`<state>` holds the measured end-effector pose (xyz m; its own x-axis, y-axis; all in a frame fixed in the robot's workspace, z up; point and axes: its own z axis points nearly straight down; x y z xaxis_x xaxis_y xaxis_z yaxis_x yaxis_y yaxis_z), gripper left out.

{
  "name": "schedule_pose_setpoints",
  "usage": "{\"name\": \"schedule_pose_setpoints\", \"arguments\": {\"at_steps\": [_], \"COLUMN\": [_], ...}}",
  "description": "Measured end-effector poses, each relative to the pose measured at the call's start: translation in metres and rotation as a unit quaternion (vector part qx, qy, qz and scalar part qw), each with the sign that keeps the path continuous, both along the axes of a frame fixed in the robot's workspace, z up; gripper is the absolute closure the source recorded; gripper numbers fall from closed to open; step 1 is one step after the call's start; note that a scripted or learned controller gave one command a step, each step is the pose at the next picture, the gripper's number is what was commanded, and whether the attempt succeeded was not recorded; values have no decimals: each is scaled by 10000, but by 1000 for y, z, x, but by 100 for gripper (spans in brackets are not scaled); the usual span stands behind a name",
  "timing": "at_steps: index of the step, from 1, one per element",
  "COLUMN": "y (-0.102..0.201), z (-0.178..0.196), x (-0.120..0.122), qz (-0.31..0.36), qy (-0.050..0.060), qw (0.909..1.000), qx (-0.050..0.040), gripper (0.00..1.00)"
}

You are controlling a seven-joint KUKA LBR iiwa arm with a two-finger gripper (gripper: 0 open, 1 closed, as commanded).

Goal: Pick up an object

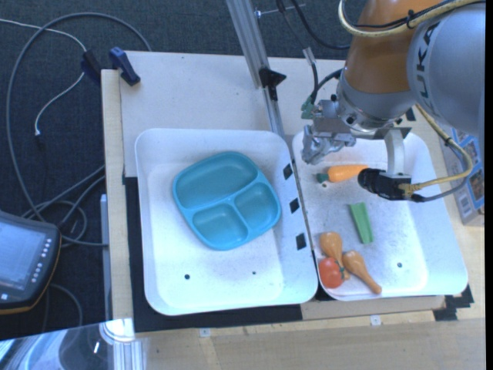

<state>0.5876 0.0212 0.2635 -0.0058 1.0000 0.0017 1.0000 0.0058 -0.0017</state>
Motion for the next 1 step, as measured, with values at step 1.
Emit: {"name": "schedule_pose_setpoints", "arguments": {"at_steps": [1], "y": [40], "z": [-12], "x": [30], "qz": [-2], "qy": [-18], "qw": [10000], "qx": [-4], "gripper": [100]}}
